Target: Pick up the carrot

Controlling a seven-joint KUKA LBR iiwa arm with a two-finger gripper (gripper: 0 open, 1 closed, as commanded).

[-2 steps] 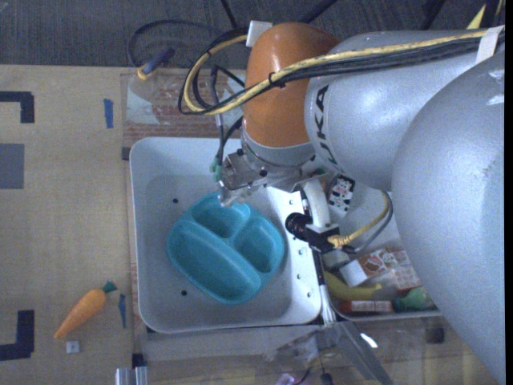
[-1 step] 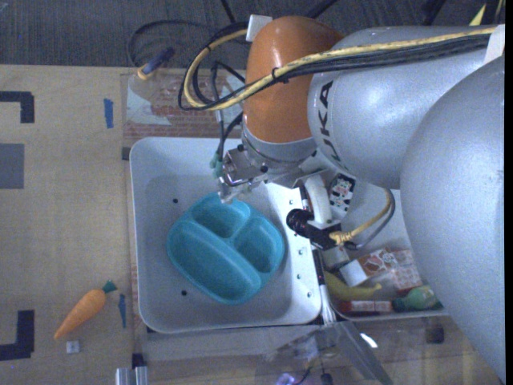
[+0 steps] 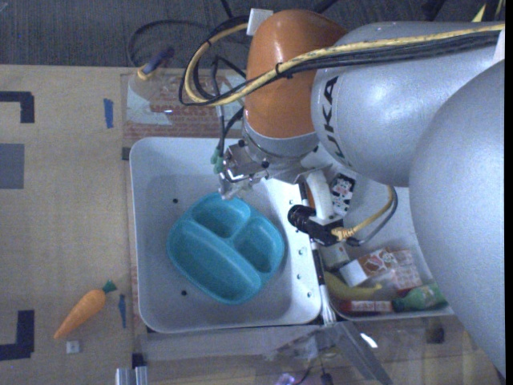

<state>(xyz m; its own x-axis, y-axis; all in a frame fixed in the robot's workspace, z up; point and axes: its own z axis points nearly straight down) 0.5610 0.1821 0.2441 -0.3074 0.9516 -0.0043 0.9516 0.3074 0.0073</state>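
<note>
The arm (image 3: 417, 127) fills the right of the frame, closest to the lens, its orange band at top centre. From it the end effector (image 3: 232, 184) hangs over the upper edge of the blue tray (image 3: 228, 251), which lies in the left bin (image 3: 148, 215); at this angle I cannot tell whether it is released or clenched. The carrot (image 3: 80, 313) lies at lower left on the table (image 3: 56, 215), outside the bin and well apart from the end effector.

My worry is the mismatch: the tool is above the tray, not the carrot, so a descent from here would likely strike or grab the tray instead. Getting to the carrot means crossing the bin wall, and a low traverse could clip it. The carrot is tapered and lies at a slant, so I judge that a badly aligned close could squeeze it out sideways.
</note>
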